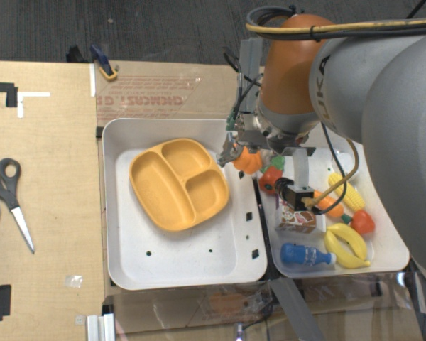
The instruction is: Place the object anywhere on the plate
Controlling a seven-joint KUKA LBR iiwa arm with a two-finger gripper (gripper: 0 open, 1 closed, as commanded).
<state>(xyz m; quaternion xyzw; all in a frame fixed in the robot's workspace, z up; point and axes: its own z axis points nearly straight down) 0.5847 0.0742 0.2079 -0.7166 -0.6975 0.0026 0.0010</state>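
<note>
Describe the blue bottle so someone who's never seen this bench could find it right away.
Look at the right white bin, the one crowded with toy food. Along its near edge lies the blue bottle on its side, just left of a yellow banana. It is the one blue item among yellow, orange and red pieces.

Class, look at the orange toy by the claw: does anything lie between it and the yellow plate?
Nothing visible does. The orange toy sits at the claw, just right of the plate, with bare white bin floor between.
</note>
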